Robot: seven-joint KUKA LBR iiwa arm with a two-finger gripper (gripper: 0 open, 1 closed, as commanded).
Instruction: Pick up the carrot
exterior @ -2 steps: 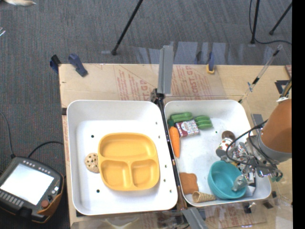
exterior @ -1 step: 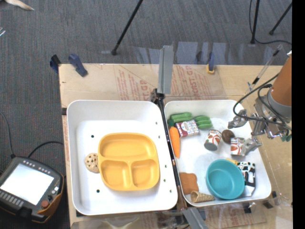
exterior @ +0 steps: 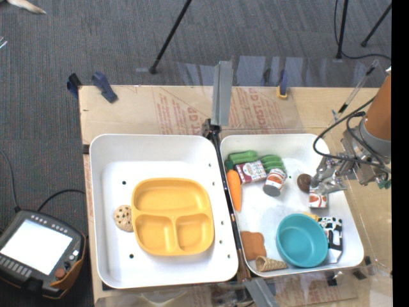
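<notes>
The arm (exterior: 383, 117) is reaching in from the right, its orange band sitting above a grey wrist, and it is bending down over the right edge of the right bin (exterior: 300, 142). The gripper (exterior: 324, 183) is pointing down and toward the left, hanging just above the bin floor at the bin's right side. Its metal fingers are crowded with cables and brackets, so whether they are spread or closed cannot be told; nothing is plainly showing between them.

The carrot (exterior: 235, 190) is lying lengthwise against the left wall of the right bin, well apart from the gripper. Just right of the carrot, green vegetables (exterior: 254, 158) and a dark red packet (exterior: 250, 171) are lying, with a small can (exterior: 275, 182) beside them. A brown round thing (exterior: 303, 181) is sitting just left of the gripper, and a red and white small carton (exterior: 318, 200) is lying just below it. Toward the near side of that bin, a teal bowl (exterior: 301, 240) is resting, with a black and white item (exterior: 331, 230) at its right and a brown piece (exterior: 253, 244) and a cone (exterior: 271, 265) at its left.

The left bin (exterior: 108, 152) is holding a yellow divided plate (exterior: 172, 216) with a cookie (exterior: 123, 217) touching its left edge.
</notes>
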